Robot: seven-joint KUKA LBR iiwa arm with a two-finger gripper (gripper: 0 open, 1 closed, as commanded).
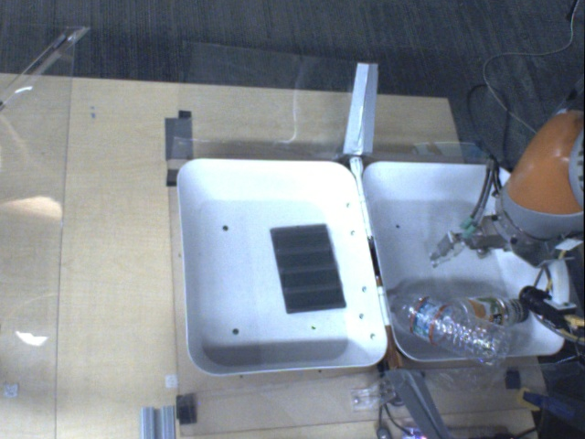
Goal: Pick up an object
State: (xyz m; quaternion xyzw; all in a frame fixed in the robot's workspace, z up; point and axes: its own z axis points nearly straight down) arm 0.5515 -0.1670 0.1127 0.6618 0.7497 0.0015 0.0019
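One bottle [457, 323] below jaws [448, 245]

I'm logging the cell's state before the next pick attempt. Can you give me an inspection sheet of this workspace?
Surface: wooden bench bearing left bin and right bin side by side.
Job's things: dark ribbed pad lying flat in the left bin; clear plastic bottle on its side at the right bin's near edge.
Clutter: nothing seen.
Grippers: gripper over the right bin, above the bottle, holding nothing.
Cables: thin wire looping behind the arm.
Surroundings: dark carpet; clear panel on the bench's left.
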